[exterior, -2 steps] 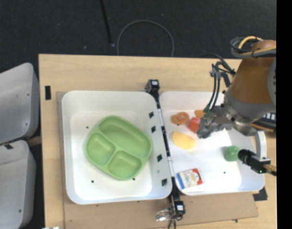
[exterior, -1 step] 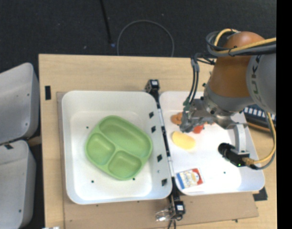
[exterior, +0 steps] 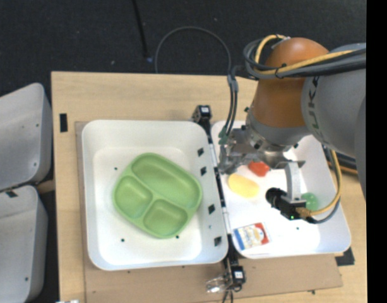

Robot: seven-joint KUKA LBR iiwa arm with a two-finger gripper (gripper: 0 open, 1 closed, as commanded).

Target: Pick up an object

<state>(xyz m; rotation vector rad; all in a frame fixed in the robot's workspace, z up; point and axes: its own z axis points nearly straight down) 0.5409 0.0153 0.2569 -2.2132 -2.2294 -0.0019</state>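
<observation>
My gripper [exterior: 238,160] hangs low over the left part of the right bin [exterior: 326,232], under the orange wrist band. Just below it lies a yellow, lemon-like object [exterior: 243,185]. A small red object [exterior: 259,168] sits right beside the gripper, partly covered by it. A small green object [exterior: 309,201] lies further right. A white packet with red and blue print [exterior: 251,235] rests near the bin's front left corner. I see nothing held in the gripper.
The left bin [exterior: 98,169] holds a green divided plate [exterior: 156,195]. The wall between the two bins [exterior: 217,194] runs close to the gripper's left side. The grey arm covers the right bin's far right corner.
</observation>
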